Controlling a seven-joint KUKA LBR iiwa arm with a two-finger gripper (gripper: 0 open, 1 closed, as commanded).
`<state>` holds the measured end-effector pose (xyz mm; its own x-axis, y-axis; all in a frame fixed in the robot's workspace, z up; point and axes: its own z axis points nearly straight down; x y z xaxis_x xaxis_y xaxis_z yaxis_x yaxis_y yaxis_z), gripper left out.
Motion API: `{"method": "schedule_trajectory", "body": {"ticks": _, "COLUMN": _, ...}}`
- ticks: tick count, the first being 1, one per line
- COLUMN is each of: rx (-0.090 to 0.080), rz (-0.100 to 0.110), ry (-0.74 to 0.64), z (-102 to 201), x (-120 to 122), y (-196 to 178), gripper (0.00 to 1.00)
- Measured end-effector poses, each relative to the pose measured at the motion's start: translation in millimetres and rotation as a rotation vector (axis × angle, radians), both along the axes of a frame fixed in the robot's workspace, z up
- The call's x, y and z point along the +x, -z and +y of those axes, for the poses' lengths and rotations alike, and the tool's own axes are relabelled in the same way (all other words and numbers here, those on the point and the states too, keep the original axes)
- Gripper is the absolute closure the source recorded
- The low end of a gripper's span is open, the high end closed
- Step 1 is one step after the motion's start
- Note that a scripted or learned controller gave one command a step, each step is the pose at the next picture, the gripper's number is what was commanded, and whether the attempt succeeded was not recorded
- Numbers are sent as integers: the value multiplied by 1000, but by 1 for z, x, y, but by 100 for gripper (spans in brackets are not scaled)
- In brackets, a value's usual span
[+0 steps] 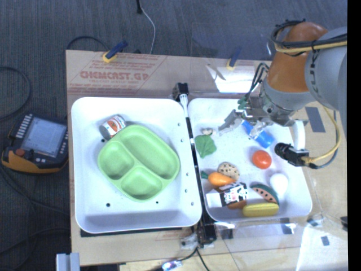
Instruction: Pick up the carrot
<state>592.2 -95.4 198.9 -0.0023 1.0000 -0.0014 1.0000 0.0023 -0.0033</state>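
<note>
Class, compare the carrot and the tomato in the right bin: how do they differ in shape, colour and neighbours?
The carrot is long and tapered with a green top; the tomato is round. The carrot is orange; the tomato is redder. The carrot lies crowded among a cookie and a small carton; the tomato sits with bare floor around it, nearer the gripper. Both rest in the right bin, and neither is held.

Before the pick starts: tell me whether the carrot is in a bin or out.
In. The carrot lies in the right bin, near its left wall, beside the cookie and milk carton.
</note>
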Motion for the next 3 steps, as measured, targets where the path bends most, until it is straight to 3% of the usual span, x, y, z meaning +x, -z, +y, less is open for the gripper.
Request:
{"method": "schedule_trajectory", "body": {"ticks": 1, "rx": 2, "rz": 7, "ry": 20, "z": 38, "x": -91, "y": 17, "gripper": 0}}
{"method": "schedule_trajectory", "body": {"ticks": 2, "rx": 1, "rz": 5, "ry": 27, "z": 67, "x": -110, "y": 17, "gripper": 0}}
{"method": "schedule_trajectory", "body": {"ticks": 3, "rx": -1, "rz": 9, "ry": -12, "z": -6, "x": -112, "y": 74, "gripper": 0}}
